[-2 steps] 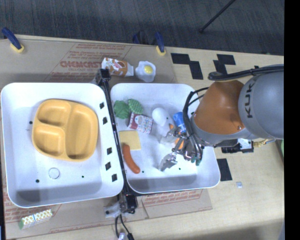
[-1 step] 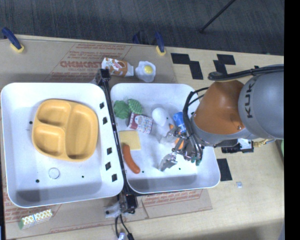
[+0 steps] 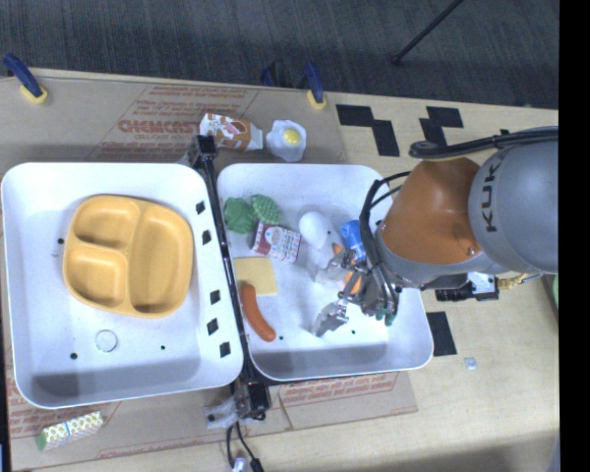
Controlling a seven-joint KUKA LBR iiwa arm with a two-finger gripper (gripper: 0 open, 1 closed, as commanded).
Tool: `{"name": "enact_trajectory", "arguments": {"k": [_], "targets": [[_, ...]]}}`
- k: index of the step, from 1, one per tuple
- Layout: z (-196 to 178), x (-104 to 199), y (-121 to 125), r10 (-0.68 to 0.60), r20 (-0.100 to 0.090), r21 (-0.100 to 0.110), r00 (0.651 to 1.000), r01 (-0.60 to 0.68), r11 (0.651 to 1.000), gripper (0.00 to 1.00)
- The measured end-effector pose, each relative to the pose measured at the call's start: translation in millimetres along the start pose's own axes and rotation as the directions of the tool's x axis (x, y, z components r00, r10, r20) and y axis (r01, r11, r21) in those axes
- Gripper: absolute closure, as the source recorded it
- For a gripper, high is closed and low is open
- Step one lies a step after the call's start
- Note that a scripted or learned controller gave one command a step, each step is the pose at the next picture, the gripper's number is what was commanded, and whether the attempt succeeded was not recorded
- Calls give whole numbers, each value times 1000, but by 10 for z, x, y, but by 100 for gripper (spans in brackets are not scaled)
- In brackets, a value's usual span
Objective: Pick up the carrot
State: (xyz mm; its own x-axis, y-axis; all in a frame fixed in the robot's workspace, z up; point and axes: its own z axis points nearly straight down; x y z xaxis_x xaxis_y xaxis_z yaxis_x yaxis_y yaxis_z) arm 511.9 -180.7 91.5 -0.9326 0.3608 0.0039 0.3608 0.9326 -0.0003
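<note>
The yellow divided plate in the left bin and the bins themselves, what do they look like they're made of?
The yellow divided plate looks like moulded plastic with a matte finish: uniform colour, soft rounded compartment edges, barely any glare. The two white bins also look like thin formed plastic, slightly glossy, with rounded corners and rolled rims. That is only a guess from their look.

My worktop [image 3: 492, 401]: cardboard sheet [image 3: 167, 116] under two white bins [image 3: 20, 264], side by side. Small carton [image 3: 226, 132], egg-like toy [image 3: 287, 140] at upper centre. Wrapped packet [image 3: 71, 429] lower left.

White bins [image 3: 20, 264], yellow tray [image 3: 128, 254], orange carrot [image 3: 257, 313] — orange-banded grey arm [image 3: 472, 214]
</note>
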Motion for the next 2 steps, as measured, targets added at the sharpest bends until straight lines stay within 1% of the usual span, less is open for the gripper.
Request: {"name": "enact_trajectory", "arguments": {"k": [2], "targets": [[0,0,0,0,0,0,1000,0,1000,0]]}}
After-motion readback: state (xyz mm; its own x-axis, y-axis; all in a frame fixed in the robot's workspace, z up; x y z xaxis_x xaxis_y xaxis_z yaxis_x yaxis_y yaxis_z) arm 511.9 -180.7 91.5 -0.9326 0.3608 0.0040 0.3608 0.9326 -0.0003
